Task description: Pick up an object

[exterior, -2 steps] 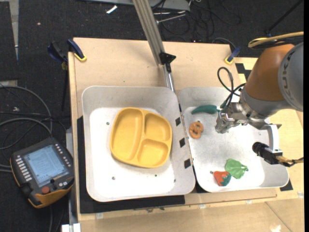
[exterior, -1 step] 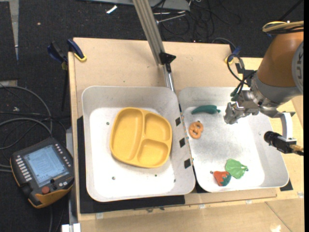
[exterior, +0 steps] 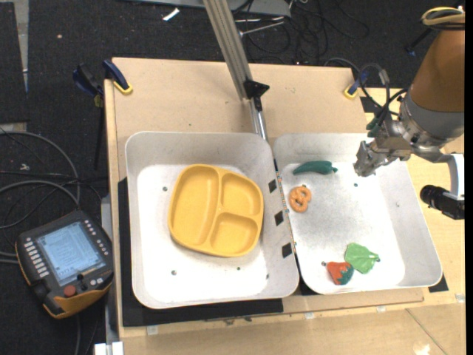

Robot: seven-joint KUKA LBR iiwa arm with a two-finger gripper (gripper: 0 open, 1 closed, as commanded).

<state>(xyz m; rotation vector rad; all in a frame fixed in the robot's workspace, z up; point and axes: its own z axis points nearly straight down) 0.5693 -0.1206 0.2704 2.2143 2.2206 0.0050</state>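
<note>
Nearest the camera, in the right bin (exterior: 414, 220), a green leafy toy (exterior: 361, 257) lies touching a red and orange piece (exterior: 340, 272) by the front wall; both look light and probably soft, and the leafy one may crumple if pinched at an edge. Farther in, an orange pretzel-shaped toy (exterior: 300, 197) sits near the bin's left wall, looking stiff and small; its outer ring seems the fair place to take it. Just beyond lies a dark green pepper-like piece (exterior: 315, 168), slim and likely smooth, best taken across its middle. The left bin (exterior: 148, 198) carries a yellow divided plate (exterior: 216, 210), wide and awkward to pinch. The pincer (exterior: 367, 161) hangs over the right bin's far side, near the green piece; it carries nothing that can be seen, and whether it is spread or closed cannot be told from this slant. The desk (exterior: 185, 95) runs behind.
</note>
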